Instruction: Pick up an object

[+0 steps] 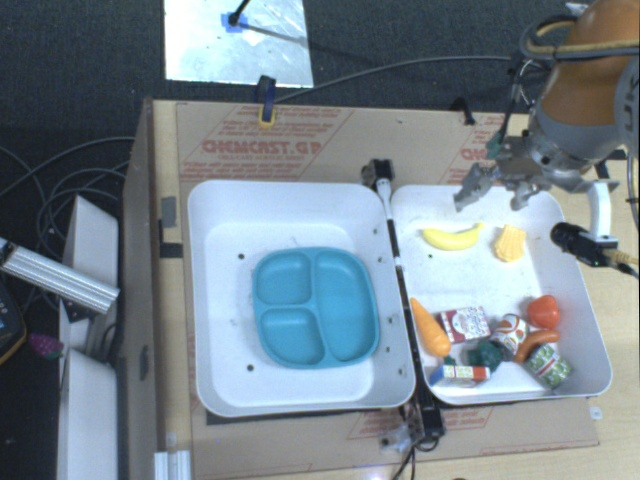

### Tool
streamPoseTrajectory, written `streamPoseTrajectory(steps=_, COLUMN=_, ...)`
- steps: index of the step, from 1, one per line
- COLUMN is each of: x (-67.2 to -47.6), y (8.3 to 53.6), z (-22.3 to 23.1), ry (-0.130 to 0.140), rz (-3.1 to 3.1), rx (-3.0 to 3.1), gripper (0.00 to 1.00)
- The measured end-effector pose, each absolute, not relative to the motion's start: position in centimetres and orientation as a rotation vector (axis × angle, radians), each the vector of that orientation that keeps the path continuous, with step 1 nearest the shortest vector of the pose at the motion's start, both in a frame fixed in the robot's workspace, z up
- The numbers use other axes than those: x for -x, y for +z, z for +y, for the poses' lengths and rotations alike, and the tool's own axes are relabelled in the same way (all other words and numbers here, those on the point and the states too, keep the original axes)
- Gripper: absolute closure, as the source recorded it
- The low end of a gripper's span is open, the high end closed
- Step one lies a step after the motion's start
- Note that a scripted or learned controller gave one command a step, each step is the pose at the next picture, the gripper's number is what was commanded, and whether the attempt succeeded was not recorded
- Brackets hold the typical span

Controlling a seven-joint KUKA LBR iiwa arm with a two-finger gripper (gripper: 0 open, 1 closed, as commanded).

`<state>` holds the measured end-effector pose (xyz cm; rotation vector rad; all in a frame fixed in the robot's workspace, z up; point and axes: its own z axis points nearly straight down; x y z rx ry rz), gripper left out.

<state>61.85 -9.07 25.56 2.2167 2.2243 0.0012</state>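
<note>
My gripper (pixel 497 192) hangs over the back edge of the right bin (pixel 580 298), fingers spread open with nothing between them. Just in front of it lie a yellow banana (pixel 451 236) and a yellow block (pixel 510 243). Nearer the front sit an orange carrot (pixel 431 330), a red and white carton (pixel 465 323), a red tomato (pixel 543 311), a dark green item (pixel 487 353), a small flat box (pixel 462 373) and a green can (pixel 549 366).
The left bin (pixel 225 258) holds a blue divided plate (pixel 315 306). A metal clamp (pixel 379 175) sits at the back between the bins. A black fitting (pixel 578 245) juts over the right bin's right side. Cables trail left of the bench.
</note>
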Motion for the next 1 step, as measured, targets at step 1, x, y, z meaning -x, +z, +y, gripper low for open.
streamPoseTrajectory(steps=1, x=-63.23, y=18.35, z=-7.89, ry=-0.001, rz=2.227, rx=-2.217, gripper=0.00)
